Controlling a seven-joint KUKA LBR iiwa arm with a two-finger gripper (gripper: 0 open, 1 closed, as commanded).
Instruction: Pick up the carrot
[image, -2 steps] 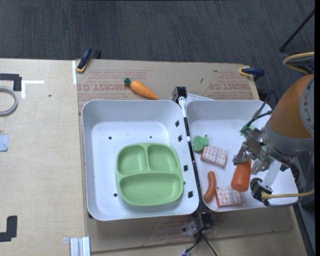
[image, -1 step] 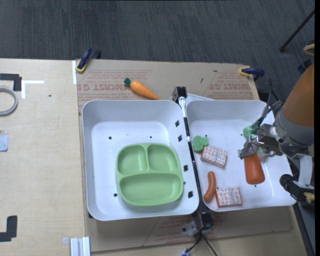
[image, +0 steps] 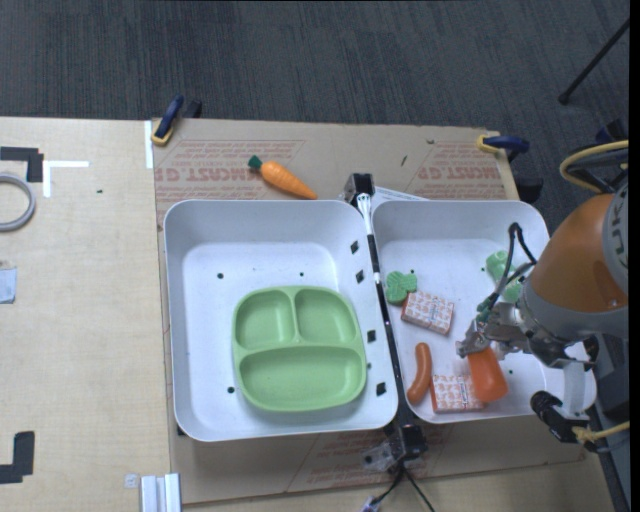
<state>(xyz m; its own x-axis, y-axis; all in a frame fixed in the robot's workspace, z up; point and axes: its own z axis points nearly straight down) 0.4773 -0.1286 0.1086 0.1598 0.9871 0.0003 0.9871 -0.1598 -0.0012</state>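
The carrot (image: 283, 178), orange with a green top, lies on the cardboard behind the left bin (image: 190, 300), outside both bins. My gripper (image: 484, 343) is far from it, low over the front right part of the right bin (image: 450, 215). An orange-red chunky piece (image: 488, 378) sits right below the gripper's tip. Whether the gripper touches or holds that piece cannot be made out.
A green divided plate (image: 300, 348) rests in the left bin. The right bin holds a green toy (image: 401, 286), two pink patterned boxes (image: 428, 312) (image: 455, 393), a sausage (image: 420, 372) and a pale green item (image: 498, 267) partly behind the arm's cable.
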